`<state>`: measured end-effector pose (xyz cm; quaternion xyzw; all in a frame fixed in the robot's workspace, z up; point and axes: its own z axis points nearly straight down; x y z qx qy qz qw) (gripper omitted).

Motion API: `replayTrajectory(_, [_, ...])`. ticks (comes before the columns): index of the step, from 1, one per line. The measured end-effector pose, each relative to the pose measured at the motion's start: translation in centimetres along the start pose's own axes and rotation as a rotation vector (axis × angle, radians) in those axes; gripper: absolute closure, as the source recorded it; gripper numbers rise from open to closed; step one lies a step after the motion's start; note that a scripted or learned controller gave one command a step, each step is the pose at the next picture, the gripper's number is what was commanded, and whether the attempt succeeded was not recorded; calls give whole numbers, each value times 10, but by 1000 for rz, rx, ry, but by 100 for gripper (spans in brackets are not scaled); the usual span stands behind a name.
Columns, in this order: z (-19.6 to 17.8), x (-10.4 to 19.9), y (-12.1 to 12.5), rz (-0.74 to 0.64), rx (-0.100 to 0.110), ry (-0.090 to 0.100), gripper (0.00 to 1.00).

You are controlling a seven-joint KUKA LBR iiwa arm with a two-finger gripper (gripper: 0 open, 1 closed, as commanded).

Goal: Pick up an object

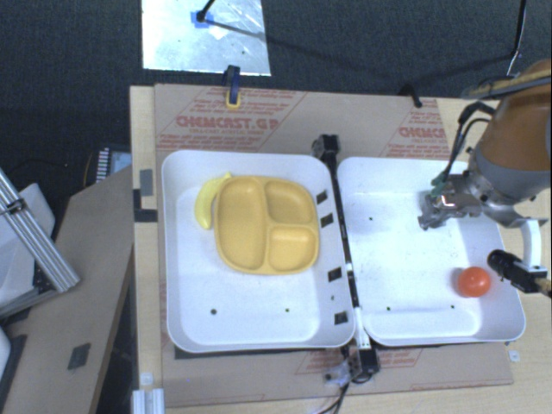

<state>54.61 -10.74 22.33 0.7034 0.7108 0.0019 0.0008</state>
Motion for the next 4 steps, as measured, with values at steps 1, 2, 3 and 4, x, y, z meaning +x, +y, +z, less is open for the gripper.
replayTrajectory(1, [8,49,10,1,2,0,100])
replayTrajectory(2, [16,102,29,0,1,0,100])
replayTrajectory(3, [9,160,37,-1,1,1,100])
replayTrajectory(4, [-5,212,56,0,0,2,100])
